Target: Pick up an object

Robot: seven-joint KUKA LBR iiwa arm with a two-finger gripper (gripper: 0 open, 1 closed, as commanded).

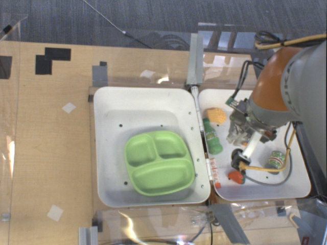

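- The bench (46,152) is pale wood and carries two shallow white bins side by side, with a grey floor (153,4) beyond its far edge.
- The left bin (107,137) holds one thing, a light green divided plate (159,162). It lies flat towards the near right of the bin, with two small compartments on the far side and one long one on the near side.
- The right bin (299,188) holds the loose things that could be picked.
- A green bottle (212,139) lies on its side along the bin's left wall, lengthwise from far to near.
- A yellow-orange lump (216,116) with a bumpy surface lies just beyond the bottle's far end, close to it or touching; I cannot tell which.
- A small red thing (235,177) rests near the front of the bin, well apart from the bottle.
- A small can with a green label (276,160) lies towards the right side of the bin, apart from the others.
- The arm (286,86), grey with an orange band, reaches in from the right and hangs over the middle of the right bin.
- The jaws point down between the bottle and the can, just right of the bottle. Whether they are released or clenched I cannot tell, and nothing can be seen between them.
- All four loose things lie on the bin floor.
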